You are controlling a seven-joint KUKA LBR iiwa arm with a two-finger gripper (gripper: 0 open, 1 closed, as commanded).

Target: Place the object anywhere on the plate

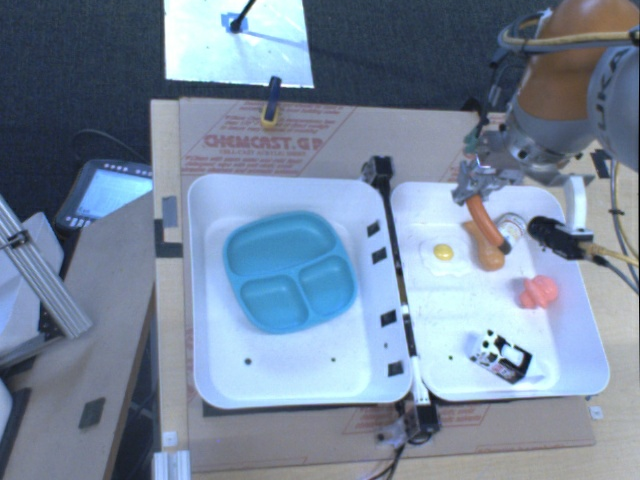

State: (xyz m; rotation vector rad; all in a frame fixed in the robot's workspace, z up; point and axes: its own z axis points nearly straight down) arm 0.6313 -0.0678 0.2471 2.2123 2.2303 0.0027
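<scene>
In right bin: metal gripper (478, 194) apparently pinching orange hot-dog-shaped toy (485, 236); glossy blue sectioned plate (289, 269) left.

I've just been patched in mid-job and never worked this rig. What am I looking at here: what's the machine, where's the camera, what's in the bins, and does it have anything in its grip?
One camera looks down at a slant on a bench with two white bins. The grey arm with the orange band comes in from the right. Its gripper is over the right bin, with an orange carrot-like toy hanging from between its fingers, so it appears to hold it. Also in that bin lie a fried-egg toy, a pink toy and a small black-and-white object. The left bin holds the blue divided plate, the target for the object.
</scene>
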